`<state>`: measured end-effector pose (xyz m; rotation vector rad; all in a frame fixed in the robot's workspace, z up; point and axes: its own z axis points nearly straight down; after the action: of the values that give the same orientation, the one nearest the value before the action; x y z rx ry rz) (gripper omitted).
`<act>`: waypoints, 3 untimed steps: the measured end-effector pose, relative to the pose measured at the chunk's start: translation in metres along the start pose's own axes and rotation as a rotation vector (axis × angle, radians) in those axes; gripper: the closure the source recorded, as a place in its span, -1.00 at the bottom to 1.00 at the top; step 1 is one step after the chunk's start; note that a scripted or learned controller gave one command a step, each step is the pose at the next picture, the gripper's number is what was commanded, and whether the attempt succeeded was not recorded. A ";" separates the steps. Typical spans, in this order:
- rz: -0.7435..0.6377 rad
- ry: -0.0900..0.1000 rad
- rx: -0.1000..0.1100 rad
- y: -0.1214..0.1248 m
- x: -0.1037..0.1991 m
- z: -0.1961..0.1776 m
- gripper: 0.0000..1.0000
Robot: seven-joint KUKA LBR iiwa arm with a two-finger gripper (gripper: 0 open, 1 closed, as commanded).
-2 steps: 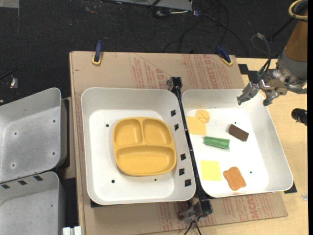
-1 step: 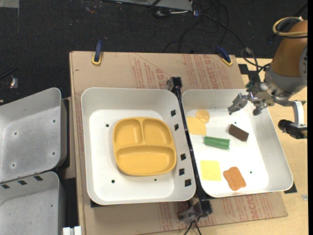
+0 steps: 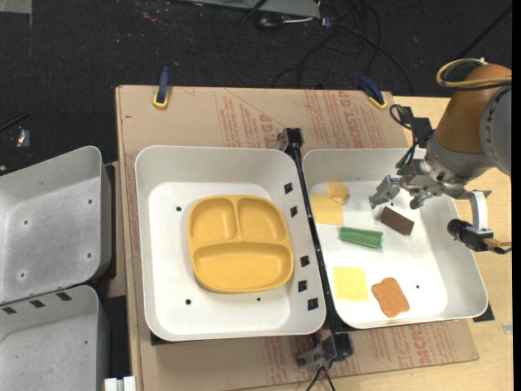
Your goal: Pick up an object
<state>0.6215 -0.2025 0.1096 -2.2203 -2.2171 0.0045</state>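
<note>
The tool (image 3: 400,192) is being held spread open, gripping nothing, above the brown block (image 3: 397,220). It should be centred before being closed.

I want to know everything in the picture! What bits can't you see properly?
- Gripper: small and dark against the arm, so its grip cannot be read.
- Brown block: its upper edge sits under the gripper; touching or not is unclear.
- Arm: cut off by the right edge.
- Round yellow piece: too small to tell what it is.
- Grey trays: cut off by the left and bottom edges.
</note>
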 end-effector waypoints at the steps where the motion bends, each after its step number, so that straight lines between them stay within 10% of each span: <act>1: -0.001 -0.002 -0.007 0.002 0.000 -0.015 1.00; 3: -0.006 -0.003 -0.013 0.020 0.011 -0.131 1.00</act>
<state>0.6422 -0.1912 0.2401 -2.2218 -2.2313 -0.0061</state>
